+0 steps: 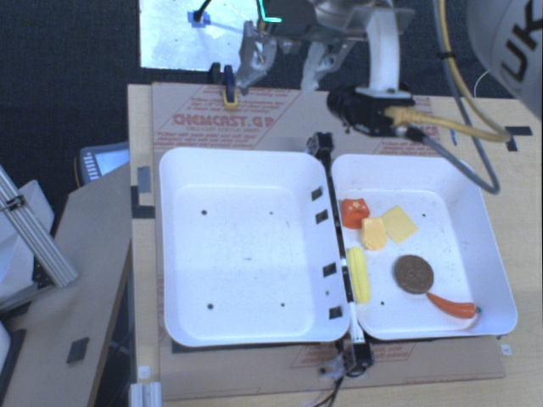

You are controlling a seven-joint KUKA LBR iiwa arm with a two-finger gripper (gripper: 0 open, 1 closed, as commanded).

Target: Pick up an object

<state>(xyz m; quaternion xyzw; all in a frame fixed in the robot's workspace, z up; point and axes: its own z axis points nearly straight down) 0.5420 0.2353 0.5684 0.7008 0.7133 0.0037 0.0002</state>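
White right bin point(475, 227) holding a brown disc point(413, 274) and yellow pieces; gripper point(284, 62) above the surface, jaws open, gripping nothing.

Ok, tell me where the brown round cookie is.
The brown cookie lies in the right bin, toward its front, just above the orange chili pepper and below the yellow cheese slice.

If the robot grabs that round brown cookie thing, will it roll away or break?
The round brown disc lies flat in the right bin, so it probably won't roll unless tipped onto its edge. Being low and flat, it may be hard to grip. It looks like a stiff toy, though I can't tell how fragile.
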